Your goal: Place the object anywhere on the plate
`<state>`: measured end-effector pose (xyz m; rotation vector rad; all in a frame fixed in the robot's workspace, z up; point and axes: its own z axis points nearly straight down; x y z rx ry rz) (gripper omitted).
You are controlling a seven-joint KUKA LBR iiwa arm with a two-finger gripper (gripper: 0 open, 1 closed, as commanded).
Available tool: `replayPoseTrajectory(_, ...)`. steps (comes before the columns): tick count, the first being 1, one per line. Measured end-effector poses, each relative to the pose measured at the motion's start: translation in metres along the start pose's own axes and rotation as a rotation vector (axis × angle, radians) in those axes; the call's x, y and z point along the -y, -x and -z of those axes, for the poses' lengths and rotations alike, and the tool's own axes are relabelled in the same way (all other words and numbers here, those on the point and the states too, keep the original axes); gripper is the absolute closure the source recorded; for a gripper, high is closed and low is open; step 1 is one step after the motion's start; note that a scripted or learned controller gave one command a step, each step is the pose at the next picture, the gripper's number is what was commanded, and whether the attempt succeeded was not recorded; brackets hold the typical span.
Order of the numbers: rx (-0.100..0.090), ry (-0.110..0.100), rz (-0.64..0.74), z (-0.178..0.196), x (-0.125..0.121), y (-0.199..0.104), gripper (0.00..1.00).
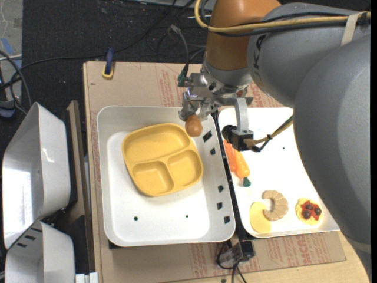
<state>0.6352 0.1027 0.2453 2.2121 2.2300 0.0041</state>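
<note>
A grey KUKA arm with an orange band reaches in from the right of the frame and hangs over the seam between two shallow white bins on a cardboard-covered surface [147, 258]. Its gripper [194, 115] sits at upper centre, just above the far right corner of the left bin [118, 217]. A small round brown object [193, 125], egg-like in shape, sits at the lower end of the fingers, directly beneath the metal wrist hardware and apparently pinched between them; the fingers look narrowly set around it, though the slanted view leaves the contact itself hard to confirm. The object hangs just beside the upper right rim of the yellow plate [162, 158], a three-compartment tray lying at an angle in the left bin, and it does not lie inside any compartment.

In the right bin [271, 122], an orange carrot-like toy [237, 161] with a green tip lies along the left wall. Near the bin's lower edge sit a pale yellow disc [258, 218], touched by a beige croissant-shaped piece [275, 204], and, well apart to the right, a small tart with red berries [309, 211].
</note>
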Motion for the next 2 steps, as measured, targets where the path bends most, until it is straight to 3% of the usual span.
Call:
replayPoseTrajectory(1, 0.000, 0.000, -0.001, -0.0042, -0.0125, -0.0433, 1.00)
replayPoseTrajectory(2, 0.002, -0.001, -0.004, -0.0040, -0.0122, -0.0404, 0.00)
